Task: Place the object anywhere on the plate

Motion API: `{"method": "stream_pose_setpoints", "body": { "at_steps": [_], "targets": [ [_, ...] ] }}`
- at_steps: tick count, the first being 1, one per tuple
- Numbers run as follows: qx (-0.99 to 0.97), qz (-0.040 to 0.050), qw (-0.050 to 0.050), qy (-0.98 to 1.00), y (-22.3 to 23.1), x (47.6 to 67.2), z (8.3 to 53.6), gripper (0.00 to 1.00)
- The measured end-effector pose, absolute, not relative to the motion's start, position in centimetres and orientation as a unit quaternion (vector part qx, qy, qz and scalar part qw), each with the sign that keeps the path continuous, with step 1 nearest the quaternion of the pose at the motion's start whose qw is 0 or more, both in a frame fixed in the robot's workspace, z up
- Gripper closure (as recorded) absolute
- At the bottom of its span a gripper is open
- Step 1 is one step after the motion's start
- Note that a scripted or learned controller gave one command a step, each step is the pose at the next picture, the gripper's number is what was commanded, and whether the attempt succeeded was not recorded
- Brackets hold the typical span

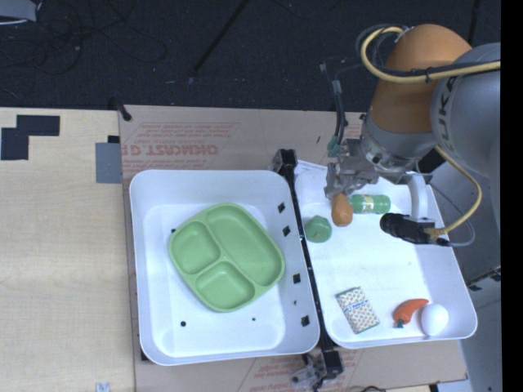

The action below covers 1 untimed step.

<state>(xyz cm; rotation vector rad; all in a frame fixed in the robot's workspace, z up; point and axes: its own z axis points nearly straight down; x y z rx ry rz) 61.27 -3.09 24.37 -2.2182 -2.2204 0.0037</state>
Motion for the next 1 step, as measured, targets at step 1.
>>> {"method": "stream_pose_setpoints", "body": {
  "at_steps": [1],
  "targets": [
    [-0.707, 0.0013, 0.002, -0.707, 1.30, 60.89, 24.68, 1.00]
  ]
}}
